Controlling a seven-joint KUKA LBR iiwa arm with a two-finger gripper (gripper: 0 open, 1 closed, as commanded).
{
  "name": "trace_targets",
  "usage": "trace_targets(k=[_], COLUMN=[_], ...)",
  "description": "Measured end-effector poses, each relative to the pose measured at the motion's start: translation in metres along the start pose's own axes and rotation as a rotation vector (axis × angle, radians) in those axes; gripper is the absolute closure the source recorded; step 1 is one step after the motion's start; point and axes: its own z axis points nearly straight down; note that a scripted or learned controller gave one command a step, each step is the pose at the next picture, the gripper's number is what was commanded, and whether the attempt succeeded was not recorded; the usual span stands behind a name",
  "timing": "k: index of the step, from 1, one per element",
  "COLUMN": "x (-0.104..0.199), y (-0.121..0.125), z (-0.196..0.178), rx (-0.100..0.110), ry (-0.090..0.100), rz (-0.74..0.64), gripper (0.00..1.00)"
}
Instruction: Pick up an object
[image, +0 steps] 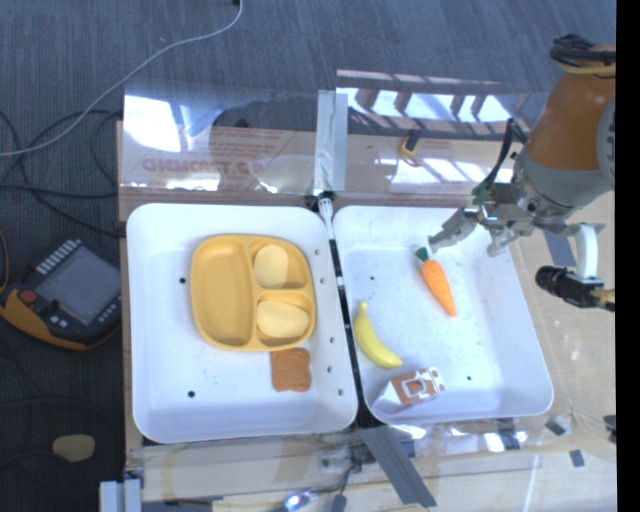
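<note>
An orange carrot (437, 282) with a green top lies in the right bin (500, 350), near its back. A yellow banana (374, 341) rests by that bin's left wall, and a small orange-and-white carton (416, 386) sits near the front edge. My gripper (471, 240) hangs over the back of the right bin, just above and right of the carrot's green end. Its two fingers are spread open and nothing is between them.
The left bin (160, 340) holds a yellow divided tray (222, 290) with two pale round pieces in its right compartments, and a brown square biscuit (291, 370) in front of it. A clear wall stands behind both bins. A handheld controller (62, 290) lies on the floor at left.
</note>
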Motion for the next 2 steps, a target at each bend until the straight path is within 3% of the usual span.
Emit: trace_targets(k=[1,2], x=[-0.018,-0.019], y=[0.025,0.021], z=[0.086,0.154], rx=[0.001,-0.009], ry=[-0.002,-0.005], rz=[-0.086,-0.214], gripper=[0.0,0.0])
